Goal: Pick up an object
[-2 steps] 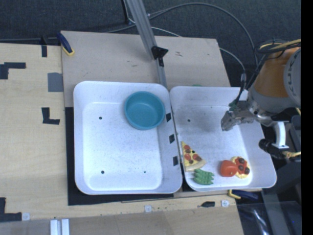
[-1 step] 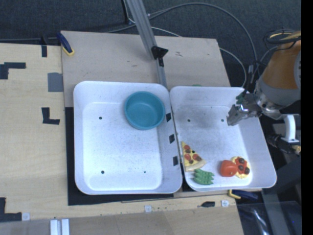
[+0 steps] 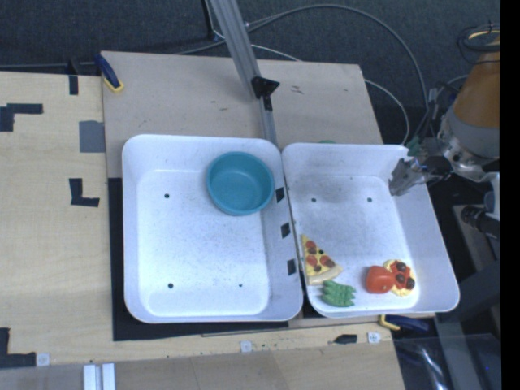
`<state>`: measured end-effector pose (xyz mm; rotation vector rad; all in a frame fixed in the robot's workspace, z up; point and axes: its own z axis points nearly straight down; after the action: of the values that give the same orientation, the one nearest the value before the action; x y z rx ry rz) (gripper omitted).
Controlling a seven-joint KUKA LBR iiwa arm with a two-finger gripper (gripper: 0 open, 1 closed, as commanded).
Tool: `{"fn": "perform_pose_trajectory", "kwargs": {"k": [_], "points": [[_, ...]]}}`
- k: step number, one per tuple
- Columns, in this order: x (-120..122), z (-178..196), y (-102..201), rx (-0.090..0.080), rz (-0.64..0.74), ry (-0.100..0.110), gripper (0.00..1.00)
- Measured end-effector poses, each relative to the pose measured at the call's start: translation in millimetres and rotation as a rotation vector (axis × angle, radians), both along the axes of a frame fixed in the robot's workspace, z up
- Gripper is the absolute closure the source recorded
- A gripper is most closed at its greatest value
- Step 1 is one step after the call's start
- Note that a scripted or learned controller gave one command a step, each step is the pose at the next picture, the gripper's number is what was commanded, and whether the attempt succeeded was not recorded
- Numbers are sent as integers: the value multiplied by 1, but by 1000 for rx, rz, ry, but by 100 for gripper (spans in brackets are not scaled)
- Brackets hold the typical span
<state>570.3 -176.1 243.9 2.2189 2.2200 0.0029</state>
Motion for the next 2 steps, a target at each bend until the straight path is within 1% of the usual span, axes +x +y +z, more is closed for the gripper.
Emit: {"fn": "perform_pose_trajectory", "kwargs": {"k": [1, 2], "points": [[4, -13, 48, 2, 3, 4, 100], [16, -19, 106, 1, 4, 4, 100]]}}
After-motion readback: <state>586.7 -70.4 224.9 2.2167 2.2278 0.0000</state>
